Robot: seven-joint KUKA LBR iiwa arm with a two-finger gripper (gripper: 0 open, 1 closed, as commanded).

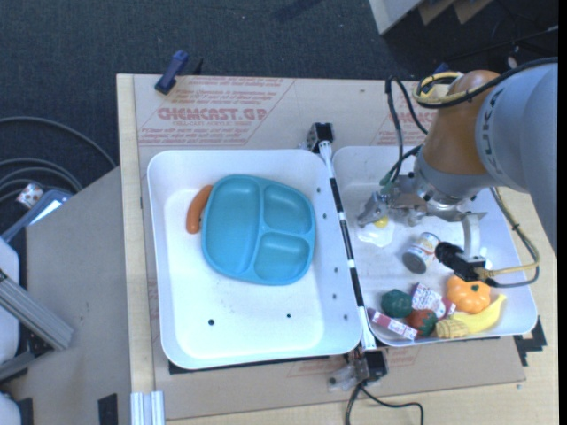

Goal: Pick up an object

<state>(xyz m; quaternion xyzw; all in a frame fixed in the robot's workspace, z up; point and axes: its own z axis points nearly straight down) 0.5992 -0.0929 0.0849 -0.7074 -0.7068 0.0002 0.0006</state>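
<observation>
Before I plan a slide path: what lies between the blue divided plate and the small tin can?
In the camera view, between the blue divided plate and the small tin can run the two bins' adjoining rims, then a small pale yellow piece.

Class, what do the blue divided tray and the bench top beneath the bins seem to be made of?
Blue divided tray: probably moulded plastic, with a smooth, even colour, rounded compartments and a soft sheen. Bench top: seemingly a board under brown printed paper, matt, with red lettering.

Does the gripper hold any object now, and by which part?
It cannot be told: the two-finger gripper is low in the right white bin, over a small yellow object.
</observation>
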